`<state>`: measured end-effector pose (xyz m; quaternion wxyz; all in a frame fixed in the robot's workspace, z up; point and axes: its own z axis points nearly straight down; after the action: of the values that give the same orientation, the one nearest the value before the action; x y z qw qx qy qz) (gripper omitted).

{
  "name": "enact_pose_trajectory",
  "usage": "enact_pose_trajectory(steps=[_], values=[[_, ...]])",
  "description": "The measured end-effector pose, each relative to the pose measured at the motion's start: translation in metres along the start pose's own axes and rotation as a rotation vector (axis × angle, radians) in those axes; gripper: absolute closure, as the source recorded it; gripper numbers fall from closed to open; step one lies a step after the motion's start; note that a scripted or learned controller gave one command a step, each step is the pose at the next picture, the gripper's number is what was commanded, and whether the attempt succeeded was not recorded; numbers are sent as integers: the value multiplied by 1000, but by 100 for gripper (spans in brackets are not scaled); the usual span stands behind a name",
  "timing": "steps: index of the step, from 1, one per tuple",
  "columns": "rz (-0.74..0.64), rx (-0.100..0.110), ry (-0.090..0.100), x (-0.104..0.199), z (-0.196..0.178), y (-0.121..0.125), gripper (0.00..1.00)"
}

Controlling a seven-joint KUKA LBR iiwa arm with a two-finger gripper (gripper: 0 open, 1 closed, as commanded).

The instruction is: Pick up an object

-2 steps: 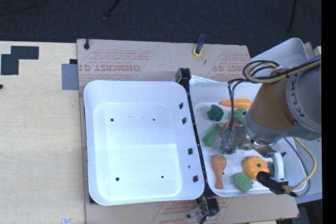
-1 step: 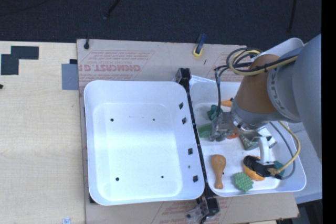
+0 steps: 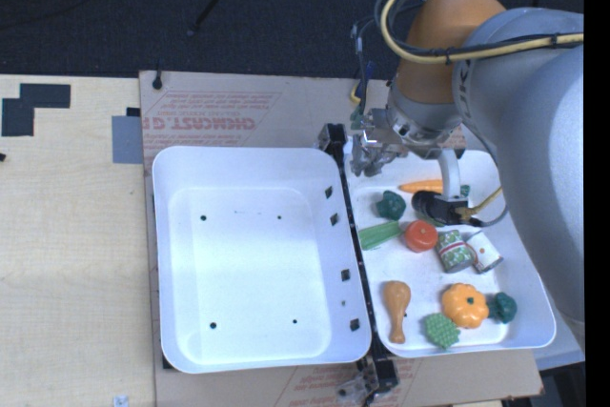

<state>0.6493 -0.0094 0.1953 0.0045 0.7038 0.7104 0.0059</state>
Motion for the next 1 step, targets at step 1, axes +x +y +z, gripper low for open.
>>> enact_pose_trajectory(steps=[1], values=[[6,17,-1,35,8,-6,100]])
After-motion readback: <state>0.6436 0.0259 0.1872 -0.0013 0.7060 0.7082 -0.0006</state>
